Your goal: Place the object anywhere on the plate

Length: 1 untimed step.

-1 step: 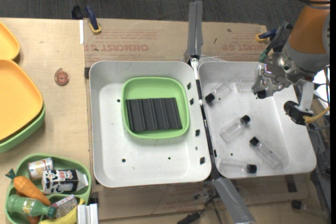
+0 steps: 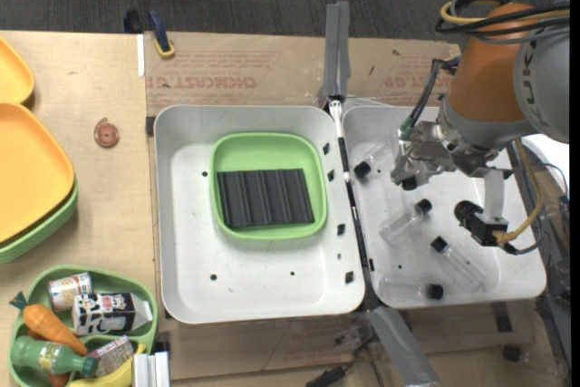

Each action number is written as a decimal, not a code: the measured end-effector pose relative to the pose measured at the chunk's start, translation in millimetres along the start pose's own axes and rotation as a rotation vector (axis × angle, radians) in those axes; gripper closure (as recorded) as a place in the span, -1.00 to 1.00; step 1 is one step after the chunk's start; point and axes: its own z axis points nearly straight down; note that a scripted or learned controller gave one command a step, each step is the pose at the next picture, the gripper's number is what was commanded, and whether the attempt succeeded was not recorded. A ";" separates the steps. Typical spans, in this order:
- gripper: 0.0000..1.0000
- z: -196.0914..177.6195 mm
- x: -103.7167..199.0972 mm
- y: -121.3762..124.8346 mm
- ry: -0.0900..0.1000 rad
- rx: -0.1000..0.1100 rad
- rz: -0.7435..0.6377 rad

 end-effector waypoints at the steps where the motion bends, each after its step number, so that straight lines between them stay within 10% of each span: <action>1: 1.00 -0.4 84.1 -29.3 0.000 -0.001 -0.305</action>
